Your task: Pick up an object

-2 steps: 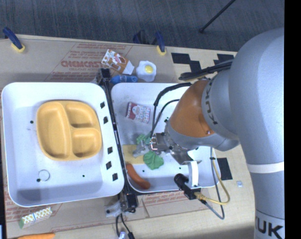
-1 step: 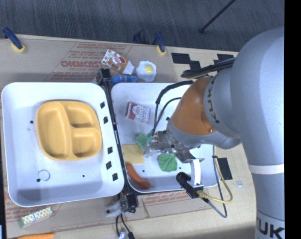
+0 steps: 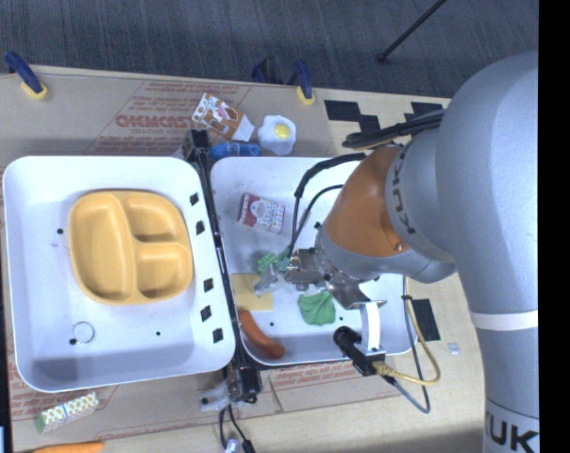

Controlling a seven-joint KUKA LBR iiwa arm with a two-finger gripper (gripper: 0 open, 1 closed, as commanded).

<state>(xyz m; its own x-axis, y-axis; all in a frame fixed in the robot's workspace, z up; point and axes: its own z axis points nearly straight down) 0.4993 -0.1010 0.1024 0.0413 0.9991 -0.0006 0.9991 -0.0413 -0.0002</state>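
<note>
The gripper (image 3: 290, 268) is down inside the right bin (image 3: 266, 173), its metal end mixed in with a small green item (image 3: 269, 261) near the bin's middle; the arm's orange band (image 3: 365, 210) and wrist cover most of it, so I cannot tell how wide it stands or whether it has hold of anything. Just to its lower right lies a green leafy piece (image 3: 315, 307) on the bin floor, and to its lower left a flat yellow slice (image 3: 252, 293). A sausage (image 3: 260, 334) lies along the bin's near left corner, and a small red and white packet (image 3: 261, 212) sits toward the far side, apart from the rest. The left bin (image 3: 30, 253) holds a yellow divided tray (image 3: 131, 244), lying flat near its middle, and a small clear ring (image 3: 82, 332) near the front left corner. Outside the bins, on the cardboard beyond their far edge, sit a small carton (image 3: 215, 113), a blue item (image 3: 234, 148) and a white and yellow egg-like toy (image 3: 277, 133).
</note>
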